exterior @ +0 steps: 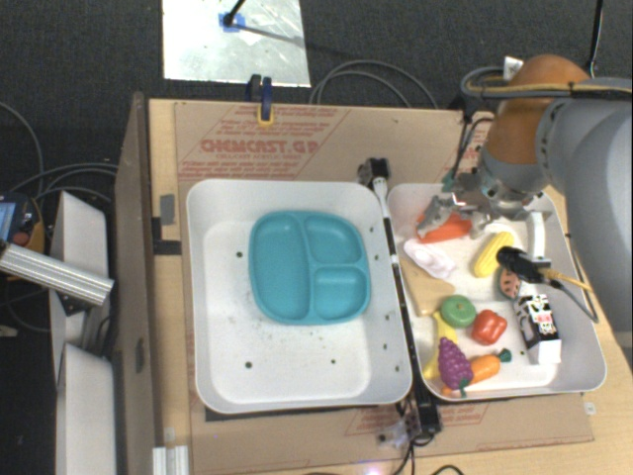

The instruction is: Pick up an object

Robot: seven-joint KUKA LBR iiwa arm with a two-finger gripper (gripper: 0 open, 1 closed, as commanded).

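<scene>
Toy carrot [447, 230], which we judge light, stiff and slippery, lies beneath the tool [457, 209], best pinched across its middle; we cannot tell the tool's state.

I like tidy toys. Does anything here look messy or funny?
A bit. All the toy food is jumbled in the right bin, while the blue plate in the left bin holds none. Nothing looks spilled or broken.

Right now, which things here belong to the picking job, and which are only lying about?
Job:
- end effector, low in the right bin
- orange toy just under it
- yellow corn
- white cloth
- red pepper
- purple grapes

Lying about:
- teal divided plate in the left bin
- blue clamp
</scene>
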